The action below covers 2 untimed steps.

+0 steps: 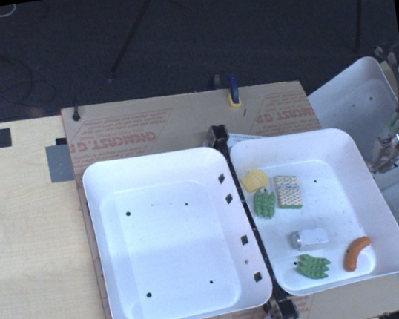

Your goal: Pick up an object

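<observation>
The right bin (366, 166) holds several small objects. A yellow lumpy piece (254, 180) lies near its top left, with a green ridged piece (264, 204) just below it. Beside them lies a flat speckled block with a green edge (288, 191). Lower down rests a small grey-and-white cylinder (309, 237). Near the front wall are a green leafy piece (313, 267) and an orange sausage-shaped object (357, 253). All of them lie apart from one another except the yellow and green pieces, which nearly touch.
The left bin (102, 208) sits beside the right one, joined by a black clip strip (240, 216). Both rest on a cardboard sheet (150, 129). A pale grey plate (358, 96) with cables and a small metal fitting (396, 142) lies at the right.
</observation>
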{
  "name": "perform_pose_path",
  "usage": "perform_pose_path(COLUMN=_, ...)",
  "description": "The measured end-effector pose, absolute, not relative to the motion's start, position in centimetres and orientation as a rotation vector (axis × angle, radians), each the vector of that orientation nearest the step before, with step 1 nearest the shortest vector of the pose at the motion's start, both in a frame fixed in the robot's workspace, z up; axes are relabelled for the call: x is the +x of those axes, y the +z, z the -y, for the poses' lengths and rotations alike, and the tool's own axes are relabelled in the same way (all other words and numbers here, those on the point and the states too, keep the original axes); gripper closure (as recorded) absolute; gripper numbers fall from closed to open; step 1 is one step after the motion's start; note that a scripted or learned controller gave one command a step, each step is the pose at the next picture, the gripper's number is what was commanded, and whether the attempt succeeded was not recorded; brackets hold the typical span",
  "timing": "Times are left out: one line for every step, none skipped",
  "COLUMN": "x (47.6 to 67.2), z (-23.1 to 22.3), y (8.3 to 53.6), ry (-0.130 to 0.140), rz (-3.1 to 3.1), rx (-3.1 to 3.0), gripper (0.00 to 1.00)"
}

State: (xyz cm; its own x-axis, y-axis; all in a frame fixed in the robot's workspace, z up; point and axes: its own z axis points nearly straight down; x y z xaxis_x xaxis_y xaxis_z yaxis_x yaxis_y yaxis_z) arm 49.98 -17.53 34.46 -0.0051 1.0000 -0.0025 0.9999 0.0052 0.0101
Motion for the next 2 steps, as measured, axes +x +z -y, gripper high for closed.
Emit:
perform_pose_path(x=51.5, z=9.5, y=43.5, ry=0.009, rz=-2.228, rx=2.206, gripper=1.00)
perform_pose_path(x=53.1, z=2.3, y=49.1, ry=0.005, rz=-2.229, rx=2.211, gripper=1.00)
